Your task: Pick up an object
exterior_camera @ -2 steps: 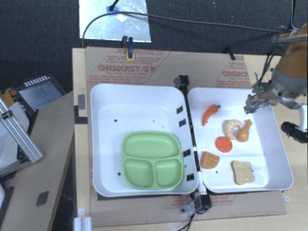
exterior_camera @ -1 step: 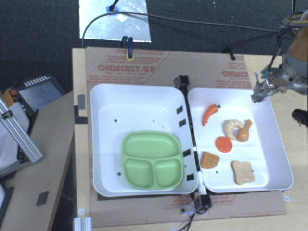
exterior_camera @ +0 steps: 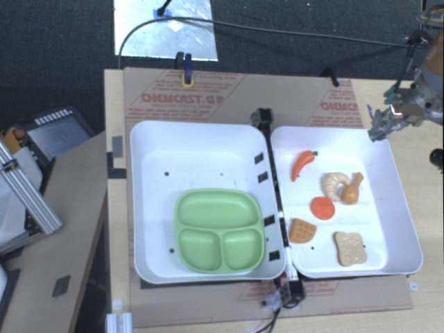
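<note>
The hand [exterior_camera: 380, 129] is seen at the far right corner of the right bin [exterior_camera: 399, 186]; whether it is apart or together cannot be told. The toy carrot [exterior_camera: 302, 164], the likeliest pick, lies in the bin's far-left part, down-left of the hand, its long axis slanted, green tip pointing up-right towards the hand
</note>
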Robot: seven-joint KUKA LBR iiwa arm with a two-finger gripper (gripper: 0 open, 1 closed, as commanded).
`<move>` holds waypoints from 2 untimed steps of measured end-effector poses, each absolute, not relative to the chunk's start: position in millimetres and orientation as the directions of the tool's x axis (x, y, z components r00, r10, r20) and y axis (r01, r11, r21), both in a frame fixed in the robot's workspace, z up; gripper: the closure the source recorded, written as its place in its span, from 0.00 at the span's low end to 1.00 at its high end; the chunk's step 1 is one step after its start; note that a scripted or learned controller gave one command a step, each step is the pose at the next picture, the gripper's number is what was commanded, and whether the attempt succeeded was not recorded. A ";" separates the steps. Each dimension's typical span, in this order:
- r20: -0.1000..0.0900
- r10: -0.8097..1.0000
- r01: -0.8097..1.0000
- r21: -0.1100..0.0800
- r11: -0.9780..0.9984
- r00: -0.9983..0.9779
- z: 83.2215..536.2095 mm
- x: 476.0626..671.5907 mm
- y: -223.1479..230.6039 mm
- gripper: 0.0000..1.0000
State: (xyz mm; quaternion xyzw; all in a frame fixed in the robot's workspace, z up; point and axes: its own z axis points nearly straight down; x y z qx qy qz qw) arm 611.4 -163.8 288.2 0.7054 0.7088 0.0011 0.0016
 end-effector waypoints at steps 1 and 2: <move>0.001 1.000 1.000 0.000 0.009 -0.009 273.0 602.6 -112.0 1.00; 0.001 1.000 1.000 0.001 0.008 -0.008 256.2 600.1 -57.7 1.00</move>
